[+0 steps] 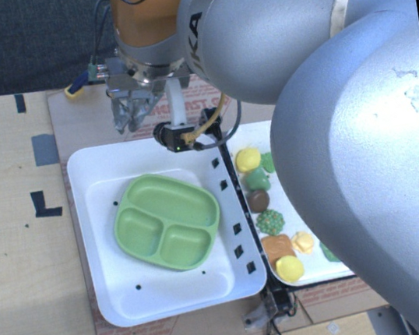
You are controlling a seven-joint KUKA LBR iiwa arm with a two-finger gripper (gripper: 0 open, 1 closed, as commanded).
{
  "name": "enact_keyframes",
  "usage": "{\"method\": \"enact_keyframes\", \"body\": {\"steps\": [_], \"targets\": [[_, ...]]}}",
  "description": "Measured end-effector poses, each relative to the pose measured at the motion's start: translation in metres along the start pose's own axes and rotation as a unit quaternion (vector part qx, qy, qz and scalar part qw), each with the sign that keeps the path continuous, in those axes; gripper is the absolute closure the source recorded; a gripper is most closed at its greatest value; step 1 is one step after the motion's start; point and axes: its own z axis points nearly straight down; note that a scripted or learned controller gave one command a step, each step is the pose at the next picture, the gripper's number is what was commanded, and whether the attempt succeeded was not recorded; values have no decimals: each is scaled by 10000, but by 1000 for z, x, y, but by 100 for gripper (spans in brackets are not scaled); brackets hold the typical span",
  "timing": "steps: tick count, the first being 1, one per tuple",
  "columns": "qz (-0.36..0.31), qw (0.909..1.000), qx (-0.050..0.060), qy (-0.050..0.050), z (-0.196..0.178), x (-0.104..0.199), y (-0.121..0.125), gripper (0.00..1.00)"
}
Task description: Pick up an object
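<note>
The hand hangs over the left bin's far edge, grip state impossible to tell, nothing visibly held; picking likely still means descending onto the green divided plate mid-bin.

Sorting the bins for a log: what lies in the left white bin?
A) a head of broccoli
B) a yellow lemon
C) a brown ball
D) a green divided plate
D: the green divided plate lies alone inside the left bin; the small food pieces are in the right bin.
</note>
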Motion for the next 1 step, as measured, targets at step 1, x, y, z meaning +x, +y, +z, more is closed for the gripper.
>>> {"method": "enact_keyframes", "body": {"steps": [1], "targets": [[-6,10000,5,-3,-10,0,0,100]]}}
